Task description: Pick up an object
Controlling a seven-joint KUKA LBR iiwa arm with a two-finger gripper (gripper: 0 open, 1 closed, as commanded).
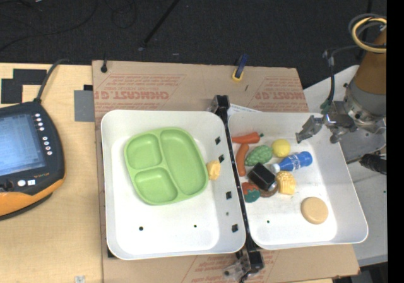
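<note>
Hovering above the far right edge of the right bin (344, 225), with the gripper (322, 125) spread open and holding nothing. Still at the approach step, by the look of it; next, probably dropping onto one piece and closing. Nearest: a blue bottle (297, 161), smooth and cylindrical, lying beside a round yellow ball (281, 148). Further off, a flat tan cookie (314, 210), alone and easiest to reach. Glossy green divided plate (166, 165) in the left bin.
</note>
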